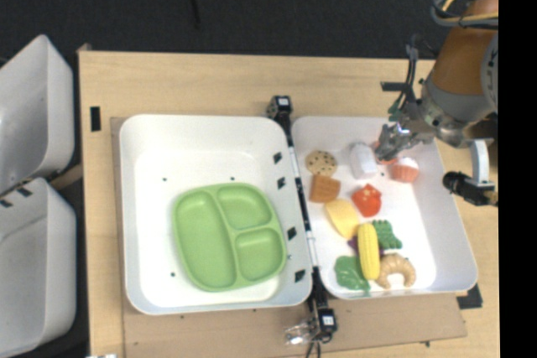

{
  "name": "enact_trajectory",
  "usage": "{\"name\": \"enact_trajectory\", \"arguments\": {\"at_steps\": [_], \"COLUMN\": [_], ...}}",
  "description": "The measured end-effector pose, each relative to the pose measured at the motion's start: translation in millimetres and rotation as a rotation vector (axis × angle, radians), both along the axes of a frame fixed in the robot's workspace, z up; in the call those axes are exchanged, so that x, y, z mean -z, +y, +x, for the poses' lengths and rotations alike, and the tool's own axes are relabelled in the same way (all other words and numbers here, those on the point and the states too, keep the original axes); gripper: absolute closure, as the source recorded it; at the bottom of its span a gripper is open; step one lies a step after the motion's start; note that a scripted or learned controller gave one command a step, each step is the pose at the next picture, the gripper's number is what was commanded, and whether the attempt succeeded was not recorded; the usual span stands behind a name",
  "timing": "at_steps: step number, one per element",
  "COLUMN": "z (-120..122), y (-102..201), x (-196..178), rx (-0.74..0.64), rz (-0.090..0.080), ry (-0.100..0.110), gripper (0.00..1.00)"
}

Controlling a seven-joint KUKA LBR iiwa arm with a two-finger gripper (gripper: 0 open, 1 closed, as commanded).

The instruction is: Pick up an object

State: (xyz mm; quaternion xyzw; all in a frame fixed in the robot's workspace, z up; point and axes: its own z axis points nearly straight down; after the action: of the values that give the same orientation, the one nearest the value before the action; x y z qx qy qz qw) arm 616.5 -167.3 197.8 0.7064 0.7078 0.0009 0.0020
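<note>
Camera view: the claw (393,142) hangs low in the right bin (445,264); its opening cannot be told. The white toy (362,159) lies just beside it, so descending may nudge it aside.

The tray (226,237) is green. The bins (151,147) are white. The corn (367,251) is yellow. The tomato (367,200) is red. The cookie (320,162) has dark dots.

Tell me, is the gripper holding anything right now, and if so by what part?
Cannot be told. The gripper is low in the right bin, between the white item and the salmon-coloured piece; nothing is visibly between its tips.
</note>
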Motion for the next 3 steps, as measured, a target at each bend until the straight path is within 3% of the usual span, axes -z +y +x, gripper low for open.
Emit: {"name": "enact_trajectory", "arguments": {"at_steps": [1,3], "z": [1,-19], "y": [-2,89], "x": [-46,-44], "rx": [-0.001,-0.003], "rz": [-0.001,0.002], "ry": [-0.001,0.005], "gripper": [1.00,1.00]}}
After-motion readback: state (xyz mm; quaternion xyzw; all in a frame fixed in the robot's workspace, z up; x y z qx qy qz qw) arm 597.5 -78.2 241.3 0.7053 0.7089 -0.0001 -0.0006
